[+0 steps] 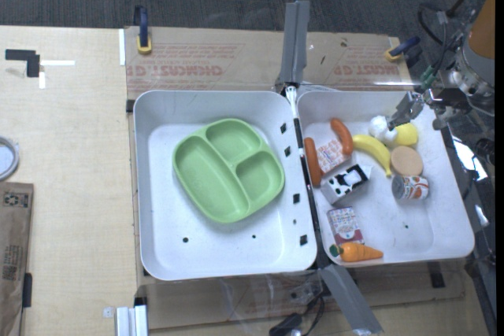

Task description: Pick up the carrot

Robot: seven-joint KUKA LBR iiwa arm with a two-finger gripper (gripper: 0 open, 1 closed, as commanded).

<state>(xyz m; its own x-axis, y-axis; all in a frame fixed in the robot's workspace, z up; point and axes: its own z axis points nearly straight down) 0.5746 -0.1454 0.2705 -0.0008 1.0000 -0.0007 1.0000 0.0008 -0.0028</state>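
At the frame's right edge, you lose most of the arm (482,27), cut off above the wrist. Whether the gripper (407,110) is open is too small to tell. A roll of tape (6,160) and a brown paper bag (13,248) are clipped at the left edge, and the carton (345,228) print is unreadable

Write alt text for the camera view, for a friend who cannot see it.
A robot arm's gripper hangs over the far edge of the right bin, far from the carrot lying at that bin's near edge. Between them lie a banana, a sausage and small cartons. The left bin holds a green divided plate.
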